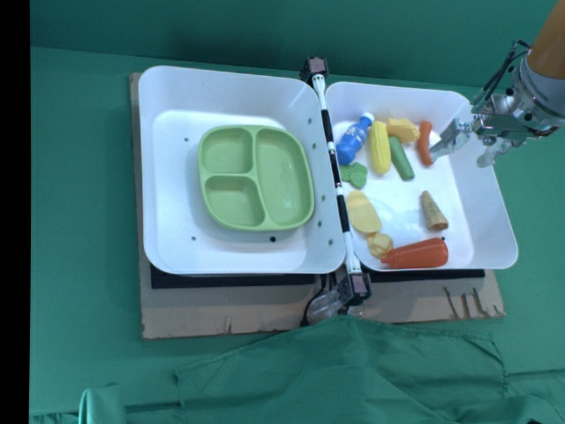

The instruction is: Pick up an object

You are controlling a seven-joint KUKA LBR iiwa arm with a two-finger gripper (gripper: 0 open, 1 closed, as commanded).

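toys lie in the right bin (494,228), on the right side of the frame. there is a blue bottle (352,139), a yellow corn (380,147), a green pickle (402,159), a little red sausage (425,142), a yellow bit (403,129), a green leaf (356,175), a pale yellow slice (363,211), a tan cone (433,211) and a big orange carrot (417,253) near the bottom edge of the bin.

the left bin (177,95) has a green plate (256,177) with three parts in it.

the gripper (468,141) hangs at the upper right, over the far right edge of the toy bin. its two fingers are spread apart and there is nothing between them. the closest toy is the red sausage, just to its left, but they do not touch.

i think the job has not got far. no toy is lifted yet. the gripper must go down on one toy, squeeze it and lift it up.
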